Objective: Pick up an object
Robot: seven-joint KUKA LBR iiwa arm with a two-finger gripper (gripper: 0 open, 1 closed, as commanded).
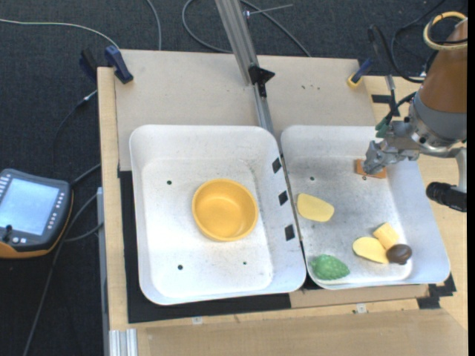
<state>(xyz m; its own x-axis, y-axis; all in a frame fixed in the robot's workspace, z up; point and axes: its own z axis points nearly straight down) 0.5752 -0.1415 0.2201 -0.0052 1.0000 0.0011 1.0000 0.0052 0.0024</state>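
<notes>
My gripper [375, 160] hangs over the upper right part of the right bin [349, 141], coming in from the right edge. A small orange block [372, 172] lies directly beneath its tip, partly hidden by it; I cannot tell whether they touch. Lower in the same bin lie a flat yellow piece [315, 208], a green lumpy object [329, 266], a yellow wedge [369, 249], a short yellow cylinder [386, 233] and a brown ball [399, 254]. The last three are bunched together at the bin's lower right corner.
The left bin [156, 162] holds a yellow bowl [224, 209] near its middle. A metal post [239, 32] rises at the back between the bins. Blue clamps [119, 62] grip the bench's back corners. A teach pendant [30, 212] lies on the floor at the left.
</notes>
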